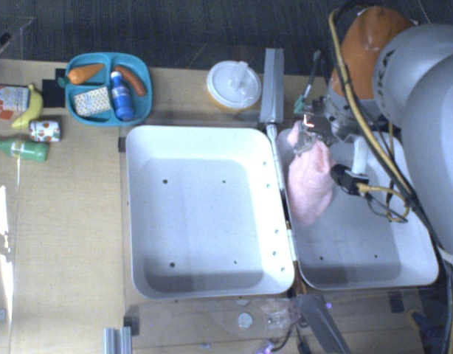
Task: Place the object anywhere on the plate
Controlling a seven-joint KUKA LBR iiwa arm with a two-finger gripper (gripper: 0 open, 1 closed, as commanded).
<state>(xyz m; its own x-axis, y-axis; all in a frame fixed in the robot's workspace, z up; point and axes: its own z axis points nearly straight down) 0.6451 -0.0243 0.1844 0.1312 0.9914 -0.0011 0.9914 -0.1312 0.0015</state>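
My gripper (309, 135) hangs over the right shallow white bin (359, 268), a limp pink cloth (310, 184) pinched between its fingers. The cloth dangles beside the left white bin (204, 271).

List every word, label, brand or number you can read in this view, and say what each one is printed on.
No text can be read here.
Small carton, far left of the bench: red and white print, too blurred to read.
Small can beside it: patterned label, too small to read.
Blue bottle in the blue divided plate: pale label, illegible.
White lidded cup: no marking to make out.
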